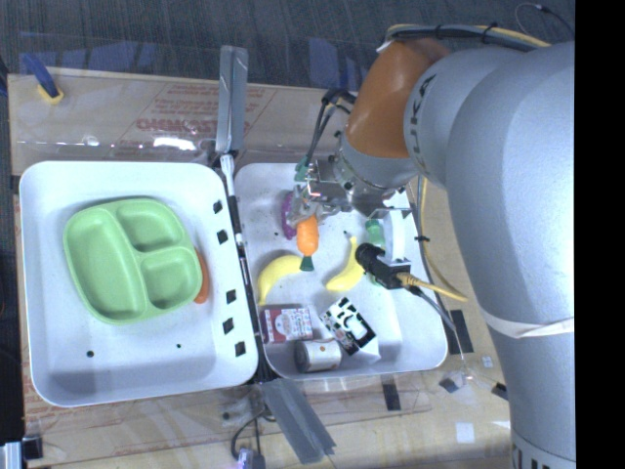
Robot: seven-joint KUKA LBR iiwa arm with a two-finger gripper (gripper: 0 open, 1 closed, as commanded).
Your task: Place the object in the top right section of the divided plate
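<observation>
Gripper (pixel 314 195) low in right bin (pixel 430 345), finger state unclear, can't tell. Orange carrot (pixel 307 236) right under it, touching or held unclear. Two bananas (pixel 276 273) just below. Green divided plate (pixel 132 258) far left, in left bin (pixel 49 360).

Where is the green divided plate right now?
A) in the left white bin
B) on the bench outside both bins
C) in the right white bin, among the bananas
A: the green divided plastic plate lies flat on the floor of the left white bin, apart from the yellow bananas in the right bin.
</observation>
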